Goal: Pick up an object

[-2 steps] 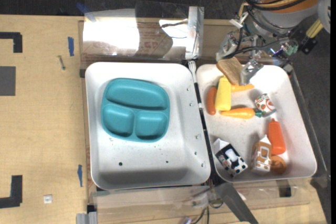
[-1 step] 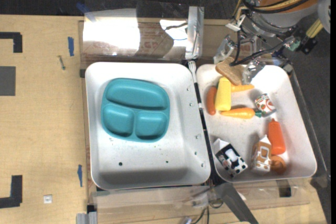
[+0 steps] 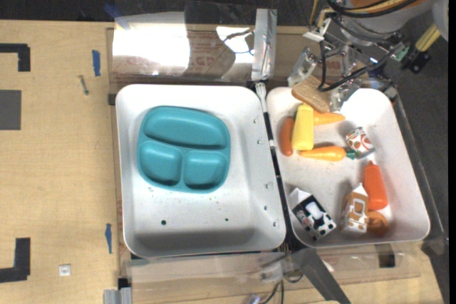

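Blurring end effector (image 3: 329, 75) over toast (image 3: 312, 95)

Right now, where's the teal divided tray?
In the camera view, the teal divided tray lies in the left bin, toward its upper half, across the divider from the right bin that holds the toy foods.

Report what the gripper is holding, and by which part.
Cannot be told. The gripper hangs over the right white bin's far edge, just above the flat tan cracker-like piece, but no object shows between its fingers.
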Robot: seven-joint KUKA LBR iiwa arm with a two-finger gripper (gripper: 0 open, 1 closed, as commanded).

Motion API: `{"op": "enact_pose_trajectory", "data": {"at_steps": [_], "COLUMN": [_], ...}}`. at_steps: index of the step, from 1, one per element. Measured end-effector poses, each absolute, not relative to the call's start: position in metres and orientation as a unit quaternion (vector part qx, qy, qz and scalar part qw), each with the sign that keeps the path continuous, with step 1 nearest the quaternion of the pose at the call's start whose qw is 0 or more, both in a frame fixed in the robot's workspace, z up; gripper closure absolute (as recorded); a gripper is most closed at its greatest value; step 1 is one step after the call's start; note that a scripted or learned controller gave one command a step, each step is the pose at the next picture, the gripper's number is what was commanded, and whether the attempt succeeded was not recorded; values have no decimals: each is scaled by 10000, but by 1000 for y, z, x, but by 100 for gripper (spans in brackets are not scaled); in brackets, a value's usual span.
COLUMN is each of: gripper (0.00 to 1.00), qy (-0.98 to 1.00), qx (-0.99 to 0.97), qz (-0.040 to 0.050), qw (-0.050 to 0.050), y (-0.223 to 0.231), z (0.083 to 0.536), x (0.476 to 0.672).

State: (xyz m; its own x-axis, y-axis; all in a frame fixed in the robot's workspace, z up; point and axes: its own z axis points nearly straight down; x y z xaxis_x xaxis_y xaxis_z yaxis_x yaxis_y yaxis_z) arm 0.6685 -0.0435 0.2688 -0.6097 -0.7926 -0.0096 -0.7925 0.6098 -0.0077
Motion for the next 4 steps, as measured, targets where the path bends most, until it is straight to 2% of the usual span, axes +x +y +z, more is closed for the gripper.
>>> {"op": "enact_pose_trajectory", "data": {"at_steps": [1, 2, 3, 4], "gripper": [100, 100, 0, 0], "qy": [8462, 7865, 7862, 7517], "qx": [-5328, -6176, -6180, -6595], "qz": [-15, 14, 0, 30], "qw": [55, 11, 29, 6], "y": [-64, -122, -121, -164], "z": [266, 186, 188, 94], "x": [668, 667, 668, 620]}}
